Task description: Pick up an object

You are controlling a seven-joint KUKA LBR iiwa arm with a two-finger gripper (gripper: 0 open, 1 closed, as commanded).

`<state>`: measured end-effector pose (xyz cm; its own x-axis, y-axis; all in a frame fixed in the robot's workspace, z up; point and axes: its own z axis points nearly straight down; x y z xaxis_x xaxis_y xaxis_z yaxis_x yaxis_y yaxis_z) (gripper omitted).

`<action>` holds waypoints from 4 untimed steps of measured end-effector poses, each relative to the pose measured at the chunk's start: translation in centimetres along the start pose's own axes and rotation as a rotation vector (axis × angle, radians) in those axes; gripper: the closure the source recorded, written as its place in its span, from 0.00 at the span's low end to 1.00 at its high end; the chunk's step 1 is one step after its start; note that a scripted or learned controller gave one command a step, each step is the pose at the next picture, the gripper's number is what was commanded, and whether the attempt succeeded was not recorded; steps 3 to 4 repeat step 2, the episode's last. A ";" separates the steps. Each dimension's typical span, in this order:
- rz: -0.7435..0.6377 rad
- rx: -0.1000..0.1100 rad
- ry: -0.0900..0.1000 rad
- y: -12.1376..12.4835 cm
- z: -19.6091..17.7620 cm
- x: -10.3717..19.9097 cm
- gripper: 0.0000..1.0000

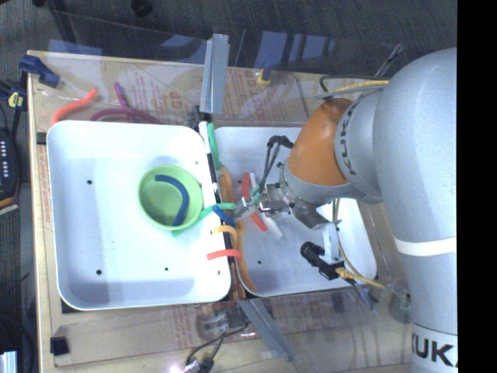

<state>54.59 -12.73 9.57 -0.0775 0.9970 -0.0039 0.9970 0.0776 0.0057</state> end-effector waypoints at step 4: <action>-0.055 0.007 0.005 6.2 -13.0 1.6 1.00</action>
